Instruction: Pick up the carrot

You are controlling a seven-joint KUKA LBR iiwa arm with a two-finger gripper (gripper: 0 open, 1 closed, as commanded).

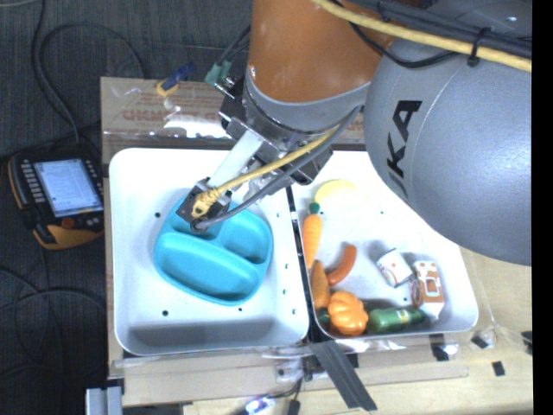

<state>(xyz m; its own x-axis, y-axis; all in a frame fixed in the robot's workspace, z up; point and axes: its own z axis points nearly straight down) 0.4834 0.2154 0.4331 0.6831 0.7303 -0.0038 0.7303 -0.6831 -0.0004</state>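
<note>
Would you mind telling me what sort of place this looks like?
Probably a robotics lab bench: an industrial arm, a teach pendant among cables, and two white bins, one holding toy food such as a carrot.

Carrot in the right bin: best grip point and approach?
Grip the carrot around its thick upper-middle, coming straight down from above, jaws closing across its width. It lies lengthwise close along the bin's left wall, green top up near the lemon, narrow end by the sausage. The wall side looks tight, so clearance there is uncertain.
</note>
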